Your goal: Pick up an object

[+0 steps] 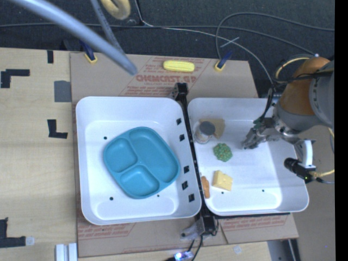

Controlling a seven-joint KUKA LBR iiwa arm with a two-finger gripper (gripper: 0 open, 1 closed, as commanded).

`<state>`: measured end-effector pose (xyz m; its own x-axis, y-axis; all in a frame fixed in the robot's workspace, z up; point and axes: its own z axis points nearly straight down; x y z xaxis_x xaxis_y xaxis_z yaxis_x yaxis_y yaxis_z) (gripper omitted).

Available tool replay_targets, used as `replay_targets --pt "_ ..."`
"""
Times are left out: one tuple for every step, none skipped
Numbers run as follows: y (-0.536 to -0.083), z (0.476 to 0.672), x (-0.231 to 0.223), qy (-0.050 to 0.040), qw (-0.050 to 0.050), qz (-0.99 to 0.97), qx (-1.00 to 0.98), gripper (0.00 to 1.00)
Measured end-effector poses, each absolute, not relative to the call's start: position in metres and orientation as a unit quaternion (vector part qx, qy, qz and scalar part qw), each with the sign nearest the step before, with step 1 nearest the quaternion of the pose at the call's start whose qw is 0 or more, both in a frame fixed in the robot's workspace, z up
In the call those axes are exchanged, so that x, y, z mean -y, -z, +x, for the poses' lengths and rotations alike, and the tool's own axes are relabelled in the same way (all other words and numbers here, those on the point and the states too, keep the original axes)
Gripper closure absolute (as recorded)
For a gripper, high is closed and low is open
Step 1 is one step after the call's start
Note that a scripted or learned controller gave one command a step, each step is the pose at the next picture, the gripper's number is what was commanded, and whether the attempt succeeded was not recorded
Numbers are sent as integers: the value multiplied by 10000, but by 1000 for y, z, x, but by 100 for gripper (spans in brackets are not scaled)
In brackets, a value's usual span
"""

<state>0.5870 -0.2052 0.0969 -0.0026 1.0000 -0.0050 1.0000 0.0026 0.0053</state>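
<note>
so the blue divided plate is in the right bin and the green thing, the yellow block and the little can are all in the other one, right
Not quite. The camera view shows the blue divided plate in the left bin, not the right. The green thing, the yellow block and the little can are together in the right bin, where the gripper is.

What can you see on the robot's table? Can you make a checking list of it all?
Surface: cardboard sheet under two white bins, left bin and right bin.
Job's things: right bin holds a green lump, a yellow block, a grey can, a tan piece and an orange piece.
Clutter: blue divided plate in the left bin; yellow thing on the cardboard.
Hand: hand low over the right bin, beside the green lump.
Cables: black cables behind the bins.
Surroundings: wooden bench with black tape marks.
</note>
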Motion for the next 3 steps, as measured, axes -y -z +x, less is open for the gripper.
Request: replay_targets --pt "-160 586 203 -10 20 7065 -7077 100" --pt "-222 590 209 -10 26 7066 -7076 100" --pt "-257 591 209 -7 17 7065 -7077 100"
